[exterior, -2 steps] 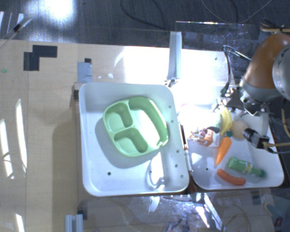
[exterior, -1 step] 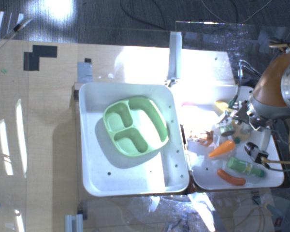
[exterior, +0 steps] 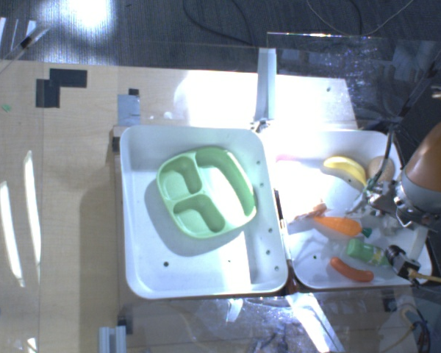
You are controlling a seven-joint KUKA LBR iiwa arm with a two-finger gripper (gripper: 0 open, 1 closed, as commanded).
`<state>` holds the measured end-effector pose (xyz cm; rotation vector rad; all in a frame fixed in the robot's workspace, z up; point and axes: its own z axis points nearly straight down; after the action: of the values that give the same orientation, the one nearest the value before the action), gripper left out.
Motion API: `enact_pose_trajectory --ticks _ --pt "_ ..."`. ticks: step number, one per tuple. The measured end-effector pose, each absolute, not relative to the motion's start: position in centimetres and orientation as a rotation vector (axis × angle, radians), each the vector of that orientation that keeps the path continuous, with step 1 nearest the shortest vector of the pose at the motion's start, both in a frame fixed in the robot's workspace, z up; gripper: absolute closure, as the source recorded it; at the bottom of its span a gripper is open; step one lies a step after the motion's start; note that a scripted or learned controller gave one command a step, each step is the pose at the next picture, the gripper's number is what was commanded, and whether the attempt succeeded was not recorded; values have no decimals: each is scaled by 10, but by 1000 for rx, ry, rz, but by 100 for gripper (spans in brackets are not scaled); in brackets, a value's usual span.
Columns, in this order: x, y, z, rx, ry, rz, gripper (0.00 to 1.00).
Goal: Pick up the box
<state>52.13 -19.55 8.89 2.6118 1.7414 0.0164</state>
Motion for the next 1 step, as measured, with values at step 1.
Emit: enact_pose_trajectory --ticks 1 --pt "489 -198 190 2604 1751 5 0"
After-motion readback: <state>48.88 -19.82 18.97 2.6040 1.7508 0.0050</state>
